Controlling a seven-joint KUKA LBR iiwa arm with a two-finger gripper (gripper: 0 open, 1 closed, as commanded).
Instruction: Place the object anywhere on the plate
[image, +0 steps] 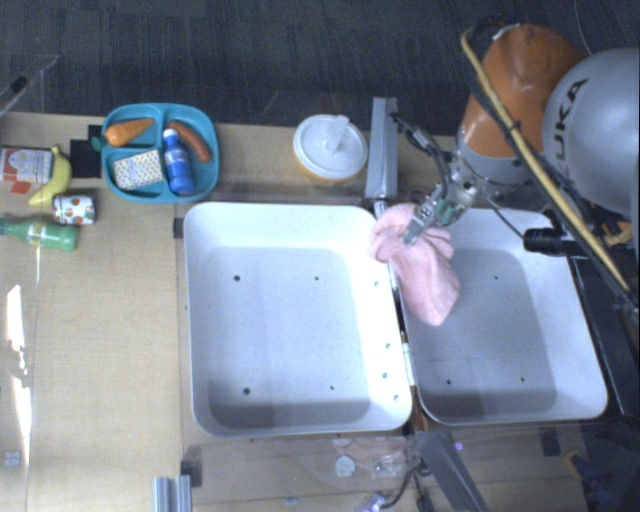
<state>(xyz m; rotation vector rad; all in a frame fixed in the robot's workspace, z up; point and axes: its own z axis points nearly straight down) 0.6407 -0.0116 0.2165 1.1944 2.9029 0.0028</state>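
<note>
Worktop (100, 350) carries left bin (290, 320) and right bin (520, 340). Pink cloth (425, 265) hangs over right bin's left wall, pinched at top by end effector (428, 218), closed on it. Lifted, likely for transfer; no plate identifiable.

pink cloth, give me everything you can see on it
The pink cloth looks like soft, towel-like fabric, bunched and drooping in folds. The tool pinches its upper edge, so it hangs over the seam between the two bins, mostly above the right bin. Its lower end points down toward the bin floor.
</note>
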